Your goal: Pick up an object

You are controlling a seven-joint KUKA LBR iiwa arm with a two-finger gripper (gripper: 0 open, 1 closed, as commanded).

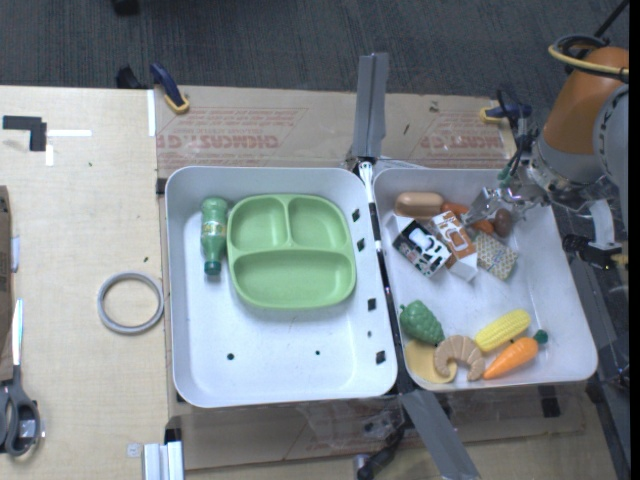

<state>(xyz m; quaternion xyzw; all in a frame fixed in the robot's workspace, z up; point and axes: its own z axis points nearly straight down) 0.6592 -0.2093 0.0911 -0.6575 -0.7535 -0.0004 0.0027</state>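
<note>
Down at the near edge of the right-hand white plastic bin (570, 308), a smooth orange toy carrot (512, 356) is lying beside a ridged yellow corn cob (503, 327), a curled tan croissant (460, 355) and a knobbly green toy vegetable (421, 322). All of them are sitting apart enough for an easy pick, but the grey-and-orange arm's jaws (497, 206) are hovering over the far corner of that bin instead. Whether they are spread or pressed together, I cannot tell; the metalwork is blurring into the clutter.

Under them, a crowded little heap is waiting: a glossy brown sausage-shaped toy (419, 204), an orange carton (456, 233), a black-and-white printed packet (423, 248) and a woven beige square (496, 256). These are touching or overlapping, so the smart move is dropping straight onto one rounded piece, closing across its narrow side and lifting slowly. The flat packets are looking likely to slip.

Over in the left bin (190, 348), a matte green divided tray (292, 249) is lying just beside a small green bottle (213, 233). On the pale wooden surface (70, 198), well to the left, a grey tape ring (131, 301) is resting.
</note>
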